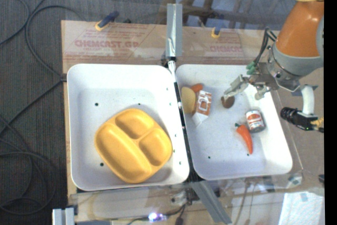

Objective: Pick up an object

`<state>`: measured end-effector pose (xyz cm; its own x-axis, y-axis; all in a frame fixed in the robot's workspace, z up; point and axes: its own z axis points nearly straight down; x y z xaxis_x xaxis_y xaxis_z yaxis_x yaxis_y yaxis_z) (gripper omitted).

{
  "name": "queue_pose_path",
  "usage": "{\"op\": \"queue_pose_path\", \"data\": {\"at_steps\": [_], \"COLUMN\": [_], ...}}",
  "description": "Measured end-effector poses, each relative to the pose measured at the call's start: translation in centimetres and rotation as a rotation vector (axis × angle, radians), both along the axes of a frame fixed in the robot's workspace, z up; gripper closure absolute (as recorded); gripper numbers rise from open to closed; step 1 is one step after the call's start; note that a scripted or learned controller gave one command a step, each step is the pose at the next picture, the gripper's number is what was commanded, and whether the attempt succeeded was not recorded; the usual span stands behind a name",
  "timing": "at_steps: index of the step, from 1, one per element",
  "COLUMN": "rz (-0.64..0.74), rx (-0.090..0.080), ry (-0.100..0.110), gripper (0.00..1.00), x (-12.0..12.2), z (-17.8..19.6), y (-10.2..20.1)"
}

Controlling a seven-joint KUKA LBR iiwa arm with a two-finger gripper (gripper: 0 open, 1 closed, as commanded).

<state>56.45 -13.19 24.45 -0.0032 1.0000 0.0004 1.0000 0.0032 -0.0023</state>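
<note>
Gripper (247, 88) hangs over the right bin (274, 163), jaws spread and gripping nothing — brown piece (228, 101) just beside a fingertip — so we judge the pick not yet made.

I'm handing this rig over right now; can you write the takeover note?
Gripper: over the right bin, near its back, beside a small brown object. Finger state can't be told, and nothing is seen between them.
Right bin: carrot and small can toward the middle; packet and tan rounded item by the left wall.
Left bin: yellow divided tray.
Done: no pick evident.
Left: grasp and lift one object.
</note>
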Motion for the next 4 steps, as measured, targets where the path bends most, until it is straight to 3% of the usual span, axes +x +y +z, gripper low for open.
{"op": "queue_pose_path", "data": {"at_steps": [1, 2, 3, 4], "rz": [0.008, 0.144, 0.098, 0.089], "rx": [-0.008, 0.022, 0.0, -0.006], "ry": [-0.027, -0.041, -0.018, -0.019], "gripper": [0.0, 0.0, 0.0, 0.0], "x": [-4.0, -4.5, -2.9, -7.6], "z": [-13.6, -14.1, -15.4, -15.4], "y": [-2.0, -4.1, -2.3, -0.1]}}
